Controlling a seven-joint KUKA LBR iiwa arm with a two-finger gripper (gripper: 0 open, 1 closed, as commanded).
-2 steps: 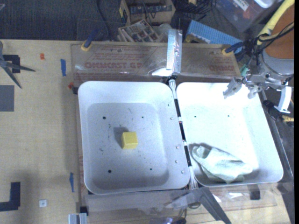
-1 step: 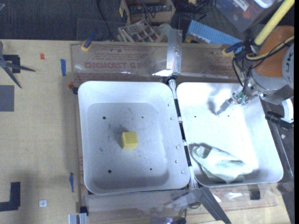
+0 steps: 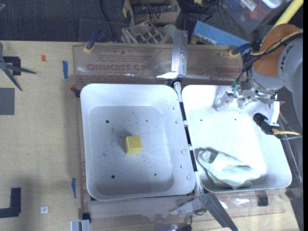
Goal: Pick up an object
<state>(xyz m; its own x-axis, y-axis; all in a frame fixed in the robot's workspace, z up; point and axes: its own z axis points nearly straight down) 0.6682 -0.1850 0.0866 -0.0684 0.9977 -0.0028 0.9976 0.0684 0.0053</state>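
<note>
Yellow block (image 3: pixel 134 145) sits untouched mid-floor in your left bin (image 3: pixel 96 100), crumpled pale cloth (image 3: pixel 226 170) lies at the right bin's (image 3: pixel 284 177) front, and your hand (image 3: pixel 226 100) hovers over that bin's back, carrying nothing, so the pick remains.

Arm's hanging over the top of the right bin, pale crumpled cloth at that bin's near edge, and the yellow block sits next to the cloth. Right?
Not quite. The camera view shows the yellow block alone in the left bin, not next to the cloth. The rest holds: the gripper is over the right bin, cloth at its near edge.
</note>
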